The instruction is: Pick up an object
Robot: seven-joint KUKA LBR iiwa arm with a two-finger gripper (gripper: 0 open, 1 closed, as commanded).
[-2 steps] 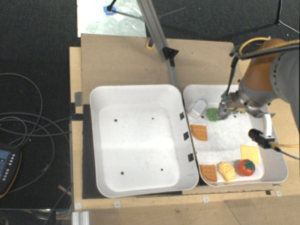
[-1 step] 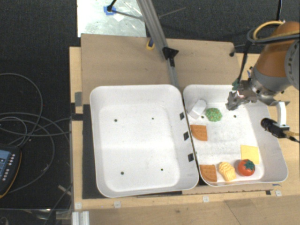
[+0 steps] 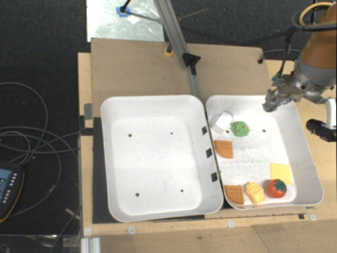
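Objects lay in the right bin (image 3: 305,141): a white cup (image 3: 221,122) and green ball (image 3: 240,128) near its top, a waffle piece (image 3: 224,149) below them, and a yellow block (image 3: 280,172), tomato (image 3: 276,188), corn piece (image 3: 255,192) and another waffle piece (image 3: 234,194) toward the front edge. The gripper (image 3: 271,103) hung over the bin's back rim; I could not tell its opening. The left bin (image 3: 113,141) sat on a brown bench (image 3: 226,67), with cables (image 3: 31,136) on dark floor.

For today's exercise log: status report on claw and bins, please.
Claw above right bin far edge, holding nothing. Green ball, tomato, cheese lying loose. Nothing in the way.
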